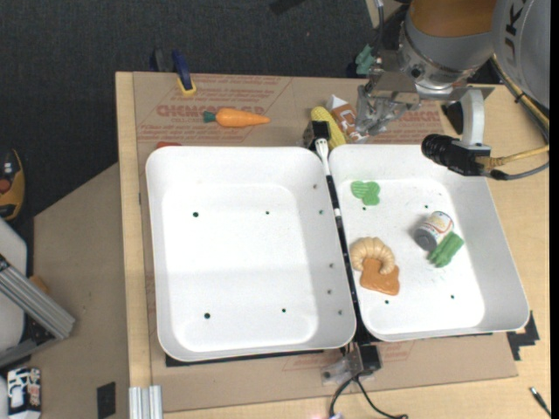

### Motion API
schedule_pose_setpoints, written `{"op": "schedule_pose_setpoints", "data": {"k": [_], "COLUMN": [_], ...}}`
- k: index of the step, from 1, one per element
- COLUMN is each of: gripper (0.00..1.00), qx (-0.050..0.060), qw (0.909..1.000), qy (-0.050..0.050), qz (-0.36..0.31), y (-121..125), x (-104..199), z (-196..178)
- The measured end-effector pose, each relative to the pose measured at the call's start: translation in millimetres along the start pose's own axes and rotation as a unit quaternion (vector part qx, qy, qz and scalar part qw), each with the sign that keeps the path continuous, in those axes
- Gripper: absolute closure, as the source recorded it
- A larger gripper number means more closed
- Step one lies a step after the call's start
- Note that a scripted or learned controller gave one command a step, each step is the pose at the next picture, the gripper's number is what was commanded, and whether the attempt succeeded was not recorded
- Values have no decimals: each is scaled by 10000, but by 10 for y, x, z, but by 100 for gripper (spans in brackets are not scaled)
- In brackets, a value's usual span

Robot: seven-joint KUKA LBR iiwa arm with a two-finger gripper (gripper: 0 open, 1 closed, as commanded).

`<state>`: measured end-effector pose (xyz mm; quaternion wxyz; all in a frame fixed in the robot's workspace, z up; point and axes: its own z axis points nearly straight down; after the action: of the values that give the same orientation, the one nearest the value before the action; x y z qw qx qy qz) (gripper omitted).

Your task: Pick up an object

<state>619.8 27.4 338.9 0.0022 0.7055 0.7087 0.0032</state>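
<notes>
While the arm (454,16) reaches in at the frame's two o'clock, its tool (374,122) hangs over the far rim of the right bin (489,260), above the bench (262,103); whether it is spread or pressed together I cannot tell; nothing shows between its tips. In the right bin lie a green piece (366,192) toward eleven o'clock, a small tin (433,229) touching a green leafy piece (447,250) toward three, and a croissant (371,251) touching an orange wedge (381,279) toward seven; the left bin (175,234) sits beside it; beyond its far rim, at twelve o'clock, lies a carrot (238,118); a corn cob (321,120) lies near the tool.
</notes>
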Motion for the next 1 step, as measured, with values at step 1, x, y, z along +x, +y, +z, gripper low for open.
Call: {"op": "schedule_pose_setpoints", "data": {"k": [1], "gripper": [100], "qx": [8], "qw": [10000], "qy": [0], "qz": [4], "y": [-247], "x": [259], "z": [-401]}}
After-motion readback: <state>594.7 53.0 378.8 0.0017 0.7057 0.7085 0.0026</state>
